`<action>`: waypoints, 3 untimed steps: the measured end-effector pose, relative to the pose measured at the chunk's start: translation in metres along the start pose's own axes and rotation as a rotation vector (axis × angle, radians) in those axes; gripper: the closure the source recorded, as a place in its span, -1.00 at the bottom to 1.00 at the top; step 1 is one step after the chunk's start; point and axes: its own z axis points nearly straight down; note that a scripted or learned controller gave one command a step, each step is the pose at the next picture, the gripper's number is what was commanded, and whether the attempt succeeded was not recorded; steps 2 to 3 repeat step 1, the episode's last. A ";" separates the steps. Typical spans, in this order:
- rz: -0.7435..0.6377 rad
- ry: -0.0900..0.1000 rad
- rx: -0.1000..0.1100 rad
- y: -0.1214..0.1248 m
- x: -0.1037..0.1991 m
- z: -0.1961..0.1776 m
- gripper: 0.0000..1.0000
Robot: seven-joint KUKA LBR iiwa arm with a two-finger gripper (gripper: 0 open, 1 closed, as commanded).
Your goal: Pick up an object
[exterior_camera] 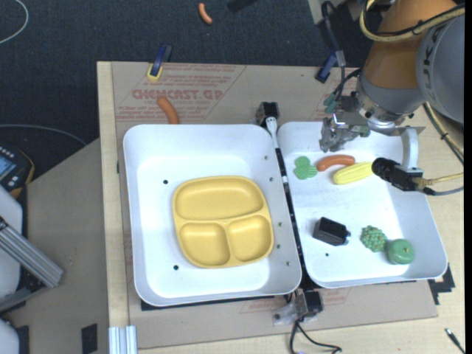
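Gripper (335, 140): over back of right bin (424, 231), above orange sausage (335, 162); nothing visible between fingers; open or closed, cannot tell.
Right bin contents: orange sausage touching yellow corn cob (353, 172); green broccoli piece (304, 169) left of sausage; black block (330, 231) near centre; green grape bunch (374, 238) touching green apple (400, 251) at front right.
Left bin (144, 198): yellow divided tray (221, 220).
Cardboard behind bins: loose orange sausage (169, 110).

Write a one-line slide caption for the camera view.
Gripper poised above toy sausage in right bin; yellow tray in left bin.
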 end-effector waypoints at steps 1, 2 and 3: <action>-0.002 -0.001 -0.005 0.013 -0.003 -0.009 1.00; -0.002 -0.001 -0.005 0.013 -0.003 -0.009 1.00; -0.002 -0.001 -0.005 0.013 -0.003 -0.009 1.00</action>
